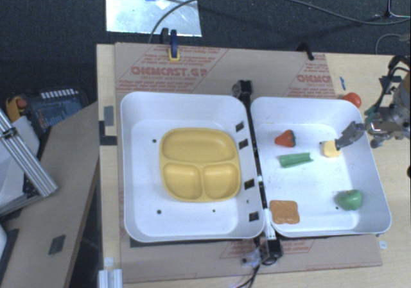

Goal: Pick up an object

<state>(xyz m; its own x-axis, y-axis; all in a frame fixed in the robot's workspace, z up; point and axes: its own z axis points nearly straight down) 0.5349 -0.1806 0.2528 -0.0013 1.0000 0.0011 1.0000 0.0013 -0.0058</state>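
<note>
The right bin (359,171) holds several toy foods: a red-orange pepper (285,139), a green pod (295,160), a pale yellow block (331,149), a green round piece (349,199) and an orange-brown cracker (284,211). My gripper (350,135) reaches in from the right edge, its dark tip just above and right of the yellow block. Nothing shows between its fingers.
The left bin (138,152) holds a yellow divided plate (199,163). A small orange-red ball (351,98) lies outside the right bin's far corner. Black clips run down the seam between the bins (247,152). A cable (282,1) crosses the floor behind.
</note>
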